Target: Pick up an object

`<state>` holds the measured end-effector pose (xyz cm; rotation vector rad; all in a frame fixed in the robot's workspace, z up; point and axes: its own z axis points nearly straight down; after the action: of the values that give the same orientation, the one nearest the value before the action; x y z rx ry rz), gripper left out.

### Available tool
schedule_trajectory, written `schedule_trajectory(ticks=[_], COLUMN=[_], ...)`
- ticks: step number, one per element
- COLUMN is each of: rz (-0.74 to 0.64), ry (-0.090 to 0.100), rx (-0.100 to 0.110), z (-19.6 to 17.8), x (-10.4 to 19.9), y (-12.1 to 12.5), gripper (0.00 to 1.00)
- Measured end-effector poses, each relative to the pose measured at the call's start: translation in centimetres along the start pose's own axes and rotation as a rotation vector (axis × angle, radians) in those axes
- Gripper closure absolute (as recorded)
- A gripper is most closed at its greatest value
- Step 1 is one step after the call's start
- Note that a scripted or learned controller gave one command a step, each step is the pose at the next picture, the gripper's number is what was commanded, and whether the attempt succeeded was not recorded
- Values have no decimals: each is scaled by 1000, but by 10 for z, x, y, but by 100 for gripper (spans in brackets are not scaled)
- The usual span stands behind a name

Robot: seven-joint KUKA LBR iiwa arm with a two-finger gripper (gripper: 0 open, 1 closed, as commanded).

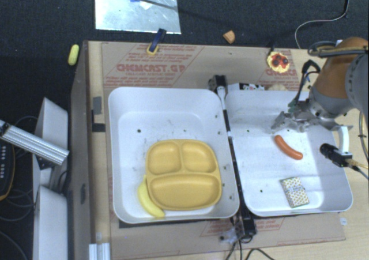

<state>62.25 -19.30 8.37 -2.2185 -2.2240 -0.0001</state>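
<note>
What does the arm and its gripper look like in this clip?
The arm is grey with a broad orange band above the wrist and dark cables looped beside it. The gripper is pale grey metal, slim and pointed.

An orange sausage (287, 147) is seen lying flat and slantwise in the right bin (259, 195), with a small patterned packet (294, 191) lying nearer the front. In the left bin (124, 138), a yellow divided plate (183, 173) (three compartments) is set flat, and a yellow banana (148, 201) is tucked against its front-left edge.
</note>
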Motion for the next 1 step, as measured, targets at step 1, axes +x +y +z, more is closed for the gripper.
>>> schedule_trajectory(ticks=[1], rz=[-1], ry=[0], rx=[-2], z=[-4], x=[37], y=[-24], gripper=[0])
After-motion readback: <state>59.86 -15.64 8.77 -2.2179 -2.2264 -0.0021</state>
